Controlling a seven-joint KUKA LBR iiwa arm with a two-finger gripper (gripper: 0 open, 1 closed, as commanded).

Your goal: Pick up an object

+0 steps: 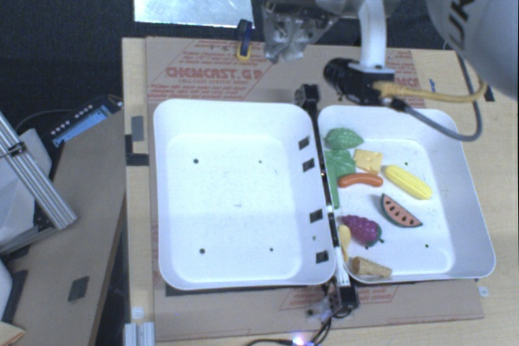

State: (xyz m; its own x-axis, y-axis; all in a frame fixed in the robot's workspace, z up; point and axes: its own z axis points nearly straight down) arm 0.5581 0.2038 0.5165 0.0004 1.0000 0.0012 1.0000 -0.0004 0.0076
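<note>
No object between the gripper (284, 40) tips, high above both bins (235, 198).

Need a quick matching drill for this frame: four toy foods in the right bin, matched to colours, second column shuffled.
Things:
1. corn cob
2. grapes
3. watermelon slice
4. leaf

Colours:
A. purple
B. green
C. yellow
D. red with dark rind

Pairs: 1-C, 2-A, 3-D, 4-B. All four lie in the right bin.
</note>
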